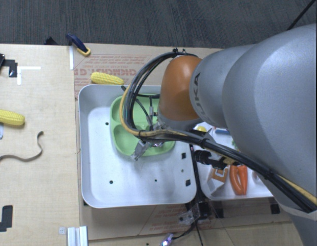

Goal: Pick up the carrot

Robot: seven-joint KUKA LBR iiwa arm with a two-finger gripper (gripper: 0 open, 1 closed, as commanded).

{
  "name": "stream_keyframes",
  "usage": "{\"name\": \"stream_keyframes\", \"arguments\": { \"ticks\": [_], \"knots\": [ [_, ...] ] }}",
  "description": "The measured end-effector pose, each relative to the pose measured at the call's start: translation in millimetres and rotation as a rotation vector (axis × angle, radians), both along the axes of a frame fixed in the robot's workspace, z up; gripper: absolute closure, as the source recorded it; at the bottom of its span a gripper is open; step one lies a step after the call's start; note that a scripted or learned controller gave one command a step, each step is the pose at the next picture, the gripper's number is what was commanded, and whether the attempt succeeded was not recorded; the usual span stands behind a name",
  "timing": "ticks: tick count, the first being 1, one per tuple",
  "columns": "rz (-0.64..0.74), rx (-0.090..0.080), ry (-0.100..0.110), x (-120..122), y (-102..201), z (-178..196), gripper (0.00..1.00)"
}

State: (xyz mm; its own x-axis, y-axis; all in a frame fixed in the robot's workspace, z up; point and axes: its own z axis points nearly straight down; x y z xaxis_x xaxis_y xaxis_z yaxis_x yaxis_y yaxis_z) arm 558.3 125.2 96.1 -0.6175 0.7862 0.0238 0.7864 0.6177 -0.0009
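Overhead, 1 grey KUKA arm [260,101] with an orange band [178,88] above the wrist reaches in from the right and hangs over the left bin [97,188] of 2 shallow white bins set side by side. Its gripper [139,152] hovers low over a pale green divided plate [122,135] that lies toward the far edge of the left bin. Dark cables and the wrist cover most of the tool, so I cannot tell how it is set, and nothing can be seen caught in it.

Beyond the divider, the carrot [239,179] lies in the right bin [260,189], near that bin's near edge, just beside a small orange and white carton [218,176]. Its long axis runs roughly from the bin's far edge toward its near edge, with the tip pointing to the near edge. The arm's bulk hides much of the right bin.

Judging from this, the carrot sits to the right of the gripper and a little nearer the bench's front edge, across the wall where the bins meet. The tool is over the wrong bin, so the pick has not begun; the next move probably calls for a lift clear of the plate, a crossing to the right, and closing across the carrot's narrow width.

Outside the bins, 1 toy corn cob [106,78] rests just past the far edge of the left bin, and another corn cob [8,118] lies well off on the bench's left side.
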Motion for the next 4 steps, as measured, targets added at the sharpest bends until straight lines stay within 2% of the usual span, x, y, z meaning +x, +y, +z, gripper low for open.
{"name": "stream_keyframes", "arguments": {
  "ticks": [1, 2, 3, 4],
  "knots": [
    [0.093, -0.020, -0.018, -13.1, -57.2, 95.7, 0.00],
    [-0.171, -0.015, -0.031, -19.8, 16.9, 2.6, 0.00],
    [0.038, -0.021, -0.021, -5.4, -5.7, 15.9, 0.00],
    [0.445, -0.012, -0.040, -3.3, -11.4, 16.1, 0.00]
  ]
}}
